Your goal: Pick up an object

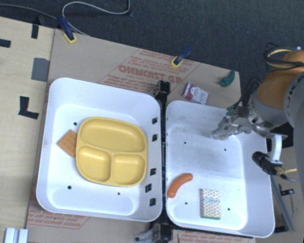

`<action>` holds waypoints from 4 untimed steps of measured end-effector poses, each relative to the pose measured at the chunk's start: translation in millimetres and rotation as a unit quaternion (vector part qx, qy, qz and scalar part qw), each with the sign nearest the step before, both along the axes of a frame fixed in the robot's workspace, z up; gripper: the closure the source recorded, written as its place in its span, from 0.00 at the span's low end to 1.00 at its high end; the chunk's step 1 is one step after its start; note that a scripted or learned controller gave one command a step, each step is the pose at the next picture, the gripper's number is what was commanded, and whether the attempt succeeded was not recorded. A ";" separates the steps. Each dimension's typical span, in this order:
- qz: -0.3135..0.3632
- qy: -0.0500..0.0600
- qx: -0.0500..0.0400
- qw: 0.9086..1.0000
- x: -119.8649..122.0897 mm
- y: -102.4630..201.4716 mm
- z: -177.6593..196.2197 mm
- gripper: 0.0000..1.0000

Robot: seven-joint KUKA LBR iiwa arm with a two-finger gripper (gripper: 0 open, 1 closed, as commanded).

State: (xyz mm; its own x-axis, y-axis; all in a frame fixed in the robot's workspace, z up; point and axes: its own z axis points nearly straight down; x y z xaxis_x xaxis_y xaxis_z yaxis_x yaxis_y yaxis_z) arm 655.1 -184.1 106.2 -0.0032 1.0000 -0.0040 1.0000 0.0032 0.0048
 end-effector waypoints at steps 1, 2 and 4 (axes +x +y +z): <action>0.000 0.000 0.000 1.000 0.0 0.0 0.0 0.00; 0.000 0.000 0.000 1.000 0.4 0.7 10.0 1.00; -0.001 0.001 0.001 1.000 -22.2 26.5 -19.9 0.00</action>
State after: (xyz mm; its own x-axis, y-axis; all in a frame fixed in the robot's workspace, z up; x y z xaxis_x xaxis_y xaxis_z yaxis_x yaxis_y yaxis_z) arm 632.9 -157.6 86.3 -0.0009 1.0000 -0.0018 1.0000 0.0009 0.0021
